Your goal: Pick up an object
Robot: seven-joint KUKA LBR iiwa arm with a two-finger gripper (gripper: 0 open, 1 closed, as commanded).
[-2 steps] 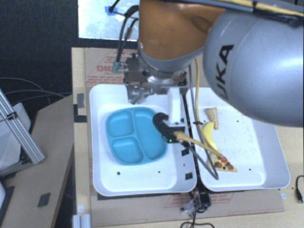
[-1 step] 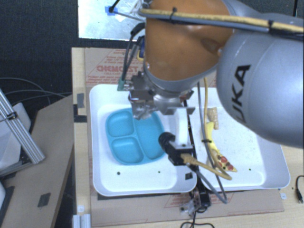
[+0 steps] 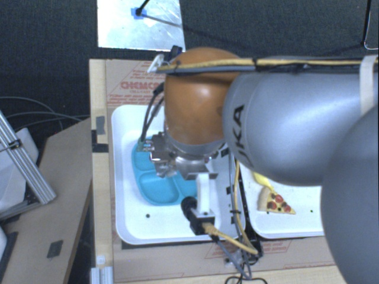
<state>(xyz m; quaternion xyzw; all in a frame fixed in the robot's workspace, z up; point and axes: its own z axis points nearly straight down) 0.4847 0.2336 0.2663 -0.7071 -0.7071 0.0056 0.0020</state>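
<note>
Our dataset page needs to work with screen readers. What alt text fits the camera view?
A grey robot arm with an orange band reaches from the right over the left white bin, above a blue tray. A toy pizza slice lies in the right bin.

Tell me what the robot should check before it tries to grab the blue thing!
1. Blue tray lies in the left bin: ok.
2. Arm's wrist is above the left bin: ok.
3. Fingers lined up over the blue tray: cannot tell, the arm covers them.
4. Something already held: cannot tell.
5. Pizza slice toy in the right bin lies apart from the wrist: ok.
</note>
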